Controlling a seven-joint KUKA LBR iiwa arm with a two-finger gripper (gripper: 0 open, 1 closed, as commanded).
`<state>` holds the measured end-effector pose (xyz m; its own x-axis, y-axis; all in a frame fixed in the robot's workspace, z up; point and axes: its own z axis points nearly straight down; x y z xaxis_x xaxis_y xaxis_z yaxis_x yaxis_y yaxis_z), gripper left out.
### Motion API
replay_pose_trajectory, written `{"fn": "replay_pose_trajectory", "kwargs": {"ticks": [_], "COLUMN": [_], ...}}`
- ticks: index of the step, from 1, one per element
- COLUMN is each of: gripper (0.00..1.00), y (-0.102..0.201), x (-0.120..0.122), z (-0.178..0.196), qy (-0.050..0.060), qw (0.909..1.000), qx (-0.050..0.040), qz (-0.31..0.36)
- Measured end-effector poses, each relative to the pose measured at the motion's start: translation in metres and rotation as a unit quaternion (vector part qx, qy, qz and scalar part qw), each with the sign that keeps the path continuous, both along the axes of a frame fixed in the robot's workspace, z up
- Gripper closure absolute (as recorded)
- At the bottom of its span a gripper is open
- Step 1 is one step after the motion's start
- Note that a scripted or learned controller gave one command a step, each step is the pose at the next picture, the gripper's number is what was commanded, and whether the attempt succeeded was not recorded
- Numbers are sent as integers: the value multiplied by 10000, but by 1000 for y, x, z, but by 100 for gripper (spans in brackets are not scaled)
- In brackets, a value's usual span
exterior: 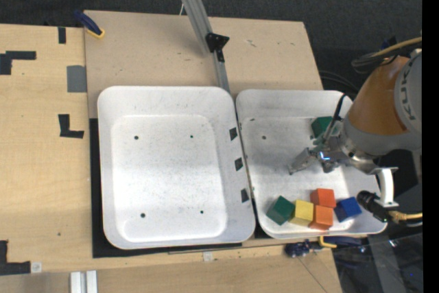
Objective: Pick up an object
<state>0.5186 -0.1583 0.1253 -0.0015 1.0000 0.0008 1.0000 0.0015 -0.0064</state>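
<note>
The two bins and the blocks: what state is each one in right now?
Left bin: nothing in it.
Right bin: holds all the blocks.
Gripper: low inside the right bin.
Green block, yellow block, orange blocks, blue block: clustered at near edge.
Dark green block: apart, beside arm.

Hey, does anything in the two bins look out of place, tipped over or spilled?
Nothing looks spilled or damaged. The blocks sit bunched in the right bin's near corner: a green block, a yellow block, two orange blocks and a blue block, some turned at different angles. Another green block lies apart, close beside the gripper.
</note>
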Motion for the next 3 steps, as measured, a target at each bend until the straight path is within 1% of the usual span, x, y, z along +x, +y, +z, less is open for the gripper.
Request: {"fn": "replay_pose_trajectory", "kwargs": {"ticks": [1,2,3], "gripper": [0,100,100], "y": [1,2,0], "x": [0,-1,5], "z": [-34,-24,37], "qy": [-20,-12,-54], "qw": [10000,10000,10000], "qx": [-1,9,-9], "qz": [-2,2,0]}}
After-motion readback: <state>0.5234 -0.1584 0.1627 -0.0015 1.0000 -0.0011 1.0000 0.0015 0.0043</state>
